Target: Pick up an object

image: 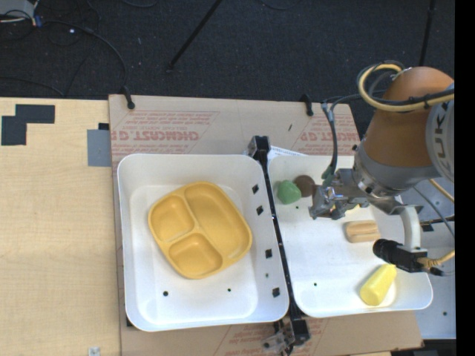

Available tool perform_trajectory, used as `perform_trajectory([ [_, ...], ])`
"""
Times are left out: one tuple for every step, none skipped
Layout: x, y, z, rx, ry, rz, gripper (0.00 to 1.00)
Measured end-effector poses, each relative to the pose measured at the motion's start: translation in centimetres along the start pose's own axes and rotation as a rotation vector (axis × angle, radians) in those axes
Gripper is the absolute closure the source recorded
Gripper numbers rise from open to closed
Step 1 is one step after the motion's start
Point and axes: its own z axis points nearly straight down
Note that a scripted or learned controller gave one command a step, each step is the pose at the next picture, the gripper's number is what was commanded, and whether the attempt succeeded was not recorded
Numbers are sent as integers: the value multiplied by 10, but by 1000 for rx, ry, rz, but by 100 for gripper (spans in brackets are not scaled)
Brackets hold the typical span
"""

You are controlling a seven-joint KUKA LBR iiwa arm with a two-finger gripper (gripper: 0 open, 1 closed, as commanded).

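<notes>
**Pincer low in the right bin, among four loose things**

Camera view. The arm (404,136) reaches in from the right and bends down over the right bin (326,302). Its pincer (329,202) sits low near the bin's upper left, just beside a brown lump (304,182) and near a green ball (289,192). Whether the pincer is wide, narrow or holding anything cannot be told; its tips blur into dark hardware. A wooden block (361,231) lies just right of it, and a yellow piece (377,285) rests well apart, toward the near right corner. The left bin (141,302) holds a yellow tray (199,228).

Risk, as judged: the ball is round and may roll off under a slanted touch; the lump and ball lie close together, so a closing grasp could nudge one and miss both. The divider (269,221) nearby limits room for approach.
</notes>
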Motion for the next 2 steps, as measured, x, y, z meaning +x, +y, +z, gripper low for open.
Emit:
perform_trajectory([
  [53, 12, 15, 3, 0, 1, 100],
  [106, 32, 25, 2, -1, 1, 100],
])
